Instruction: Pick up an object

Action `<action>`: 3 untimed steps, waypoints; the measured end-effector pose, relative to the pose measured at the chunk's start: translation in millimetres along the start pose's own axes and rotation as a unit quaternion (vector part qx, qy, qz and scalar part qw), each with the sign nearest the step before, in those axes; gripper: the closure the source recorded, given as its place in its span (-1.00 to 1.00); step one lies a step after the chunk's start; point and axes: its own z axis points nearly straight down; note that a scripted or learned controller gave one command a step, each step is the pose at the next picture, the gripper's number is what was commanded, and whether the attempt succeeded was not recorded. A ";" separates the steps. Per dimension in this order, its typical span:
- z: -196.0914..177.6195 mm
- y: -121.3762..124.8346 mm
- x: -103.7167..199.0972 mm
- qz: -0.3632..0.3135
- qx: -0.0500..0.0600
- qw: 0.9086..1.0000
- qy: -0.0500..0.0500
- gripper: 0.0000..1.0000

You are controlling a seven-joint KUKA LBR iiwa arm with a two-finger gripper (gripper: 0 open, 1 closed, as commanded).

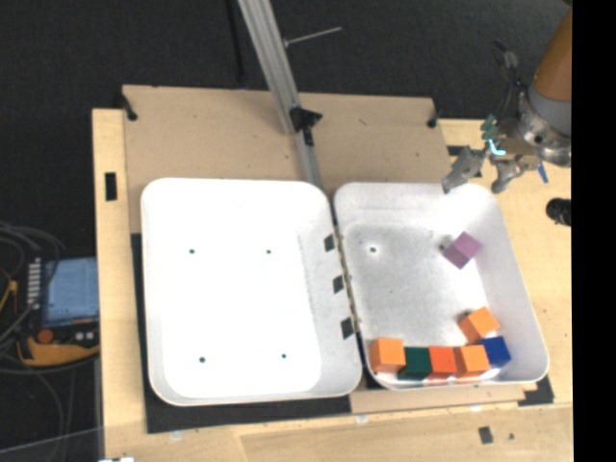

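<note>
The right bin (385,210) holds a purple block (461,248) lying alone near its middle right. Along its near edge sits a row of blocks: an orange block (388,352), a green block (417,361), more orange blocks (457,359) and a blue block (497,350). Another orange block (479,322) rests just above that row. My gripper (480,174) hangs over the bin's far right corner, open, its two fingers spread with nothing between them. It is well above and behind the purple block.
The left bin (241,287) lies beside the right one. A slanted metal pole (274,61) rises behind the bins. A blue device and cables (67,296) sit off the bench's left side. Brown board (279,123) lies behind the bins.
</note>
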 end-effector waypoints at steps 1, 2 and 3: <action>-3.6 0.4 -1.1 -0.001 -0.002 1.000 -0.002 -1.00; 39.2 5.0 -0.7 -0.003 -0.001 1.000 -0.002 -1.00; 96.0 9.1 5.7 -0.002 0.000 1.000 -0.001 -1.00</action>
